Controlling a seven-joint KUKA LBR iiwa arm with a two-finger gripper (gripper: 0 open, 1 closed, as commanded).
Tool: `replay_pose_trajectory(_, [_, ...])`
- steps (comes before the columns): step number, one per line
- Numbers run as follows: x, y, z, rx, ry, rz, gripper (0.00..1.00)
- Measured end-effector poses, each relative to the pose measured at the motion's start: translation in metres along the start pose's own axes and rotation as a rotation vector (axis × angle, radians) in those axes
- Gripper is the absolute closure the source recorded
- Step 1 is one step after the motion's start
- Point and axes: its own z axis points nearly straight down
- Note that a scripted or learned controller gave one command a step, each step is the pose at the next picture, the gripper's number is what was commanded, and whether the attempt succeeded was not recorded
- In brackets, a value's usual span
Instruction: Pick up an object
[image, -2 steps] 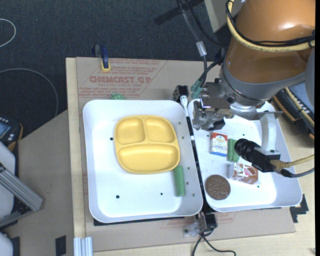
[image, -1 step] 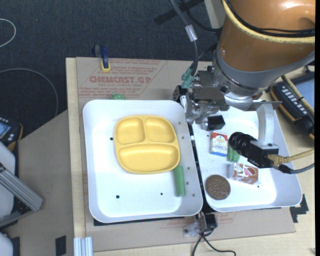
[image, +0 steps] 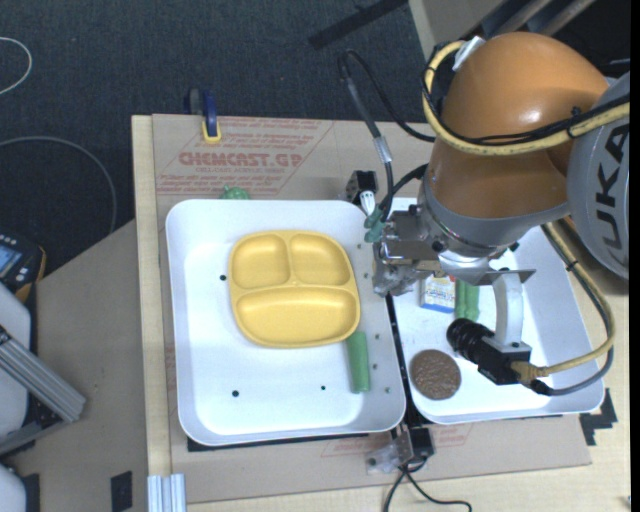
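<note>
Though hidden, gripper: could not tell if apart.
Brown disc: at front-left corner of right bin; needed centred descent.

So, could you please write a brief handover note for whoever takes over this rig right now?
The gripper is over the left side of the right white bin; no object seen held.
In the left white bin: yellow three-compartment plastic plate, green cylindrical stick by its right wall.
In the right bin: brown round disc, small blue-and-white box.
Done: no pick visible. Left: grasp one object, lift it.
</note>
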Motion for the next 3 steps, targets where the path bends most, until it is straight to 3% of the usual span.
replay_pose_trajectory(1, [-0.057, 0.001, -0.097, -0.024, 0.003, 0.002, 1.0])
replay_pose_trajectory(2, [0.01, 0.0, -0.119, -0.016, 0.006, -0.012, 1.0])
replay_pose_trajectory(3, [0.007, 0.001, -0.129, -0.016, 0.004, -0.006, 1.0])
